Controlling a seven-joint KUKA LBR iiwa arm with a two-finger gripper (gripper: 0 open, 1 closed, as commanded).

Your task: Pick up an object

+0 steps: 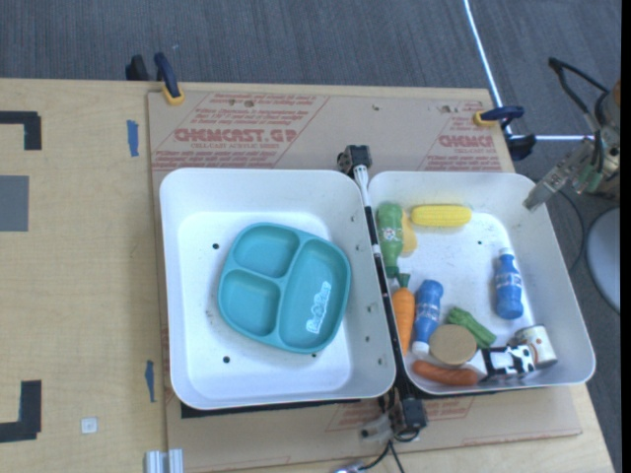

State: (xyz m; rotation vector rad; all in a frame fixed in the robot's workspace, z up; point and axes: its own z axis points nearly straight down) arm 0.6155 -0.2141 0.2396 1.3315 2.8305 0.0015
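The right bin (552,254) holds several small items. A yellow corn cob (441,216) and a green bottle (390,231) lie at its far side. An orange carrot (404,309), a blue bottle (428,313), a second blue bottle (508,284), a green vegetable (472,325), a tan round disc (454,345), a red sausage (443,372), a black-and-white toy (508,360) and a small can (538,345) fill the rest. My gripper (548,187) hangs at the bin's far right corner, just outside the rim, with nothing seen in it.
The left bin (187,264) carries a teal divided plate (284,287). A black clamp (354,158) sits where the two bins meet at the back. A blue clamp (501,116) and a white cable (478,37) lie beyond the right bin.
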